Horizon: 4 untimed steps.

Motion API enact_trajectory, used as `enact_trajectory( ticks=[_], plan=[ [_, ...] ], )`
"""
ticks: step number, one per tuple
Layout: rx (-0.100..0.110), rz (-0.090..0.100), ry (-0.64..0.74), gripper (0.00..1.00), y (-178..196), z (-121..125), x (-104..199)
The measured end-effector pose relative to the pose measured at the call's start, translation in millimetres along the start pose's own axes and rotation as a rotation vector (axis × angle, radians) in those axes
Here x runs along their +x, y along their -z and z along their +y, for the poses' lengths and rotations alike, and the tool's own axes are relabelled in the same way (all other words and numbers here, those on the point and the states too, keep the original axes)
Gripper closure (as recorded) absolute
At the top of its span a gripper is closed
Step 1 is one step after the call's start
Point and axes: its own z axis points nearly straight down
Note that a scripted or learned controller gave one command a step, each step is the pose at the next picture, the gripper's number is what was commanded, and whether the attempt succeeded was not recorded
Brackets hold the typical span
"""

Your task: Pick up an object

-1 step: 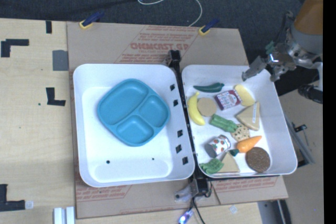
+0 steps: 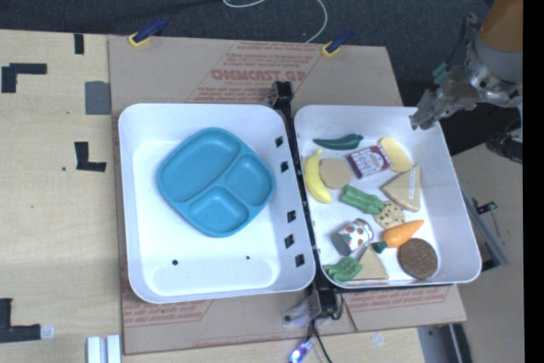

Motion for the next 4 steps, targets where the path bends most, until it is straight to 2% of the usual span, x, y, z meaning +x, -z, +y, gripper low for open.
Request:
enact_trajectory(
  ticks=[1, 2, 3, 4],
  plan=[
    [0.008, 0.005, 0.003, 1.0, -30, -71, 78],
    [0.005, 0.002, 0.001, 1.0, -32, -121, 124],
    [0.006, 0.002, 0.0, 1.0, -51, -143, 154],
    [0.005, 0.004, 0.007, 1.0, -53, -153, 233]
  ],
)
